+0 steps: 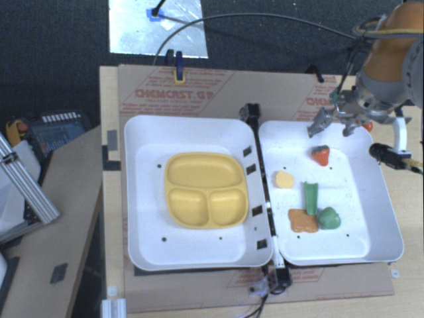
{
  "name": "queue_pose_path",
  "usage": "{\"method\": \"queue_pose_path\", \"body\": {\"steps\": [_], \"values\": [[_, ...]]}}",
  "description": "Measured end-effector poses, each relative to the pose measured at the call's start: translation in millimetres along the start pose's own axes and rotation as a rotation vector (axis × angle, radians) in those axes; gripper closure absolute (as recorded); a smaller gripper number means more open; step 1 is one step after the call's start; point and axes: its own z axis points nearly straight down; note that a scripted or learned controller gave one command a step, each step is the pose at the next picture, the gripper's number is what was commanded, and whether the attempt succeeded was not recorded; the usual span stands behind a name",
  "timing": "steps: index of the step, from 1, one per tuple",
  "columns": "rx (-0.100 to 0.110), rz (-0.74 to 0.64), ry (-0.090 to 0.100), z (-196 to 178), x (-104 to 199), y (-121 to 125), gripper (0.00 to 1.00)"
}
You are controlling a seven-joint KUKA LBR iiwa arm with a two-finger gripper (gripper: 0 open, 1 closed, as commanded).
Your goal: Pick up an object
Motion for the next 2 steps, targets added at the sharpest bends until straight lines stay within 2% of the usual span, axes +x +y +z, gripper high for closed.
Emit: {"method": "queue_pose_path", "body": {"steps": [1,2], "values": [[-0.012,-0.002,-0.002,-9,0,2,0.00],[-0.011,-0.004,-0.002,50,-1,10,0.00]]}}
